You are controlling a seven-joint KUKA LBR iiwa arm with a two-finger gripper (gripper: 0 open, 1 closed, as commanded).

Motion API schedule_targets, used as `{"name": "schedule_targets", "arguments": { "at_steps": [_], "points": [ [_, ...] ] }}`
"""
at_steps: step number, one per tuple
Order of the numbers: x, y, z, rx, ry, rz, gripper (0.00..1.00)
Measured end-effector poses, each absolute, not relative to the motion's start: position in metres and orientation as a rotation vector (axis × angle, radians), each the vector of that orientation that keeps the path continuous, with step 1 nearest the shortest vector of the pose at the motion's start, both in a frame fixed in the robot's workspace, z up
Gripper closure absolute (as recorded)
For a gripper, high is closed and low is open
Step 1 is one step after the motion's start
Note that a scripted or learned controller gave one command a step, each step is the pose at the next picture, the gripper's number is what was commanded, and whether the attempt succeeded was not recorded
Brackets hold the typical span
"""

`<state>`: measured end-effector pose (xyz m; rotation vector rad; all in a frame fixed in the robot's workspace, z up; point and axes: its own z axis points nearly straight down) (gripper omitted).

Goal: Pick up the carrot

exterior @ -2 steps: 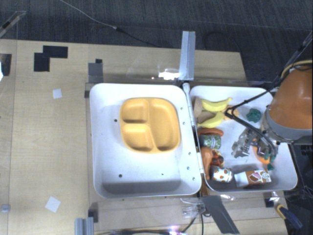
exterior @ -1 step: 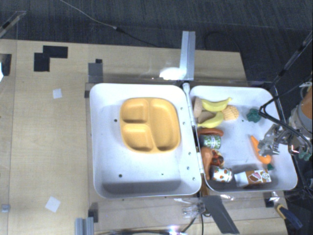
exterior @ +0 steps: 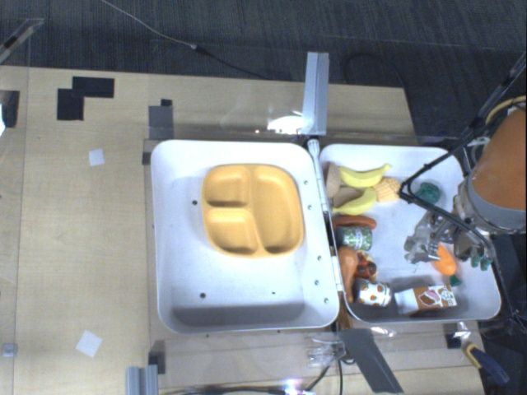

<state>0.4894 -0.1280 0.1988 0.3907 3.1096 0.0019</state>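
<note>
Two shallow white bins sit side by side on the wooden tabletop [exterior: 74, 253]. The left bin [exterior: 177, 245] holds a yellow divided plate [exterior: 249, 210], lying flat toward the bin's far half.

The right bin [exterior: 412, 159] carries the clutter. Along its left wall, from the far end toward the near end: a banana [exterior: 362, 175], a corn cob [exterior: 380, 191] just beside it, a yellow piece [exterior: 356, 203] below the banana, a red sausage-shaped item [exterior: 356, 221], a small green can [exterior: 357, 239], and an orange-brown item [exterior: 349, 263] leaning against the wall. Near the bin's near edge lie a small jar with a red and white label [exterior: 372, 294] and a flat brown packet [exterior: 432, 298]. A teal object [exterior: 428, 192] sits toward the far right part of the bin.

The arm [exterior: 504, 171] enters from the right side, over the right bin's right wall. Its hand [exterior: 435, 250] is low over the right part of the bin floor. A small orange piece, taken to be the carrot [exterior: 445, 261], sits right at the hand, touching or partly under it, near the bin's right wall. Whether it lies between the fingers cannot be made out, and the hand's state, released or clenched, cannot be told from this angle.
</note>
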Motion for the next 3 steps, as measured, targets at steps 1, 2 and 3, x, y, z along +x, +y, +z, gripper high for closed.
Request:
{"name": "schedule_targets", "arguments": {
  "at_steps": [1,2,3],
  "points": [
    [0.492,-0.156,0.091,0.068,3.125,-0.003,1.0],
    [0.548,-0.098,0.091,0.508,3.079,-0.013,1.0],
    [0.549,-0.091,0.091,0.495,3.082,-0.001,0.0]
  ]
}}
